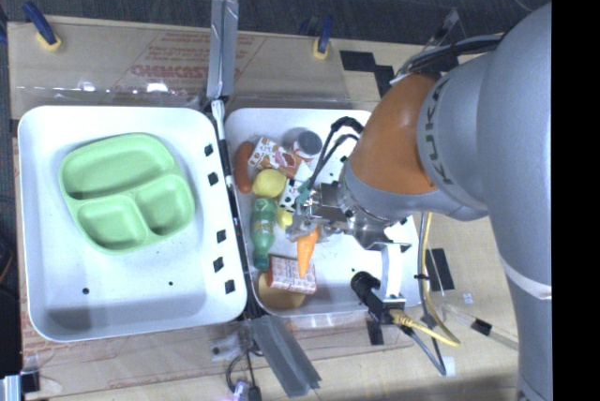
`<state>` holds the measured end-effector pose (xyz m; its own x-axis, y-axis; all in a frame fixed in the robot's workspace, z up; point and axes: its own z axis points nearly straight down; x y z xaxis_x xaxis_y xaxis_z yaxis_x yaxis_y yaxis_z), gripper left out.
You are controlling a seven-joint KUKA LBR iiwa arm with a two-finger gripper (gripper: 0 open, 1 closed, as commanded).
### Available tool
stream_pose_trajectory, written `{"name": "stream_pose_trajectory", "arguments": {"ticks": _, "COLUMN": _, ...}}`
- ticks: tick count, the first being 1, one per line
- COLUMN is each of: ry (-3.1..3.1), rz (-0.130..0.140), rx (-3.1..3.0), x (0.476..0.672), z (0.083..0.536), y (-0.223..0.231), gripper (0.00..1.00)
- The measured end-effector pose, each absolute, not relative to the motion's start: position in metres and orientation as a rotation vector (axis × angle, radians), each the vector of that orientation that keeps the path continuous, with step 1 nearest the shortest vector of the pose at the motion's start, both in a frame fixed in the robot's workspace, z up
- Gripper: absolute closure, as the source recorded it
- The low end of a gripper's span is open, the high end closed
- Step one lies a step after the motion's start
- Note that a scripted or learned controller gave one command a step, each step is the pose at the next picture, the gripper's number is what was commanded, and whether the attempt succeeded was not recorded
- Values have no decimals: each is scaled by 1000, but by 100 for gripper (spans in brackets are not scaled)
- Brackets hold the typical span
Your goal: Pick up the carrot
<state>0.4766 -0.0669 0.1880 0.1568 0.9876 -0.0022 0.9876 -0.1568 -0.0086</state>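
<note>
- Looking down on the right-hand bin [281,123], you would have judged the task to be at the grasp step: the gripper [305,230] sat directly over the carrot [306,252], and the lift had not yet been shown.
- The carrot hung or stood just below the gripper, its thick end up at the gripper and its tip pointing away, toward the near wall of the bin; it overlapped a small printed box [289,274] lying beneath it.
- You could not have told from this view whether the gripper was closed on the carrot or merely touching its top; the metal hardware at the wrist hid the contact.
- Just to the gripper's left lay a green bottle-shaped item [263,226], with a yellow fruit [269,183] beyond it and a printed packet [275,153] farther off still.
- A brown round item [277,296] lay past the carrot's tip, against the bin wall.
- Well off to the gripper's left, in the other bin [37,230], sat a green divided tray [127,190].
- Your next move, I judged, called for a straight, slow rise, watching whether the carrot came up with the gripper and whether the box beneath it was dragged along.
</note>
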Motion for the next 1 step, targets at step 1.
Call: {"name": "stream_pose_trajectory", "arguments": {"ticks": 1, "ry": -1981, "rz": 10, "rx": -2434, "x": 476, "z": 188, "y": -70, "gripper": 100}}
